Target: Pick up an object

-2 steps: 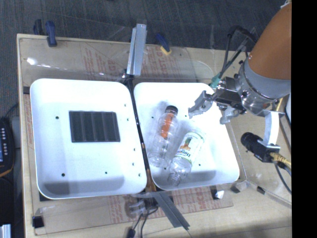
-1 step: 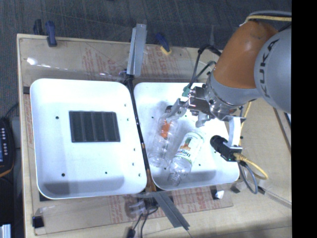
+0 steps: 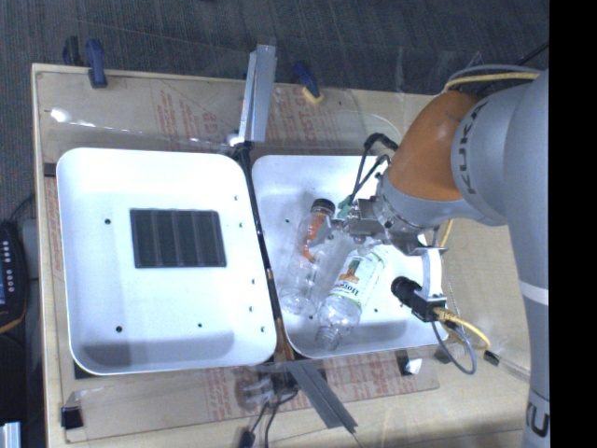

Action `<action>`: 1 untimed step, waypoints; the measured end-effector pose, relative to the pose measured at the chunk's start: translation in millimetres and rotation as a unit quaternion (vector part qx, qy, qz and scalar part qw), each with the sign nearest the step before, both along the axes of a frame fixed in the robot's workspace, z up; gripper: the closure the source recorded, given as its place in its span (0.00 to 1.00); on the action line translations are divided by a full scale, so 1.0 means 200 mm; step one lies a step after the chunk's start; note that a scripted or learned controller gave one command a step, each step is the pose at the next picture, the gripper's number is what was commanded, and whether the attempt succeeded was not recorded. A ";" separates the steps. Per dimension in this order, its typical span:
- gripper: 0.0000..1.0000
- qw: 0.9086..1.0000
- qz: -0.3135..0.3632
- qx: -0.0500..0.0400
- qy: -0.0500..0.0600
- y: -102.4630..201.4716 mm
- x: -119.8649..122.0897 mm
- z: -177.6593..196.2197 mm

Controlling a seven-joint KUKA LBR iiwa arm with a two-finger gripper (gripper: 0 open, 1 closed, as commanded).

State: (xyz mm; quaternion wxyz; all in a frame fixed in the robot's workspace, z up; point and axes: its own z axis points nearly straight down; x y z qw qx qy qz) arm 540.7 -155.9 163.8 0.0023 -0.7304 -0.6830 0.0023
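Arm reaches in from right, wrist low over right bin. Claw sits among clear plastic bottles; claw state cannot tell, hidden under wrist housing.

Labelled bottle lies on bin floor, just beside and below claw. Orange-capped bottle lies to claw's left, near bin divider. Both appear resting on bin floor, not lifted.

Left bin holds dark flat panel.

Judgement: approach done, claw at object level. Grasp unconfirmed. Lift left to do.
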 end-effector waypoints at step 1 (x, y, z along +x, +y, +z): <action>0.00 0.996 0.092 0.000 -0.002 0.00 0.43 -0.37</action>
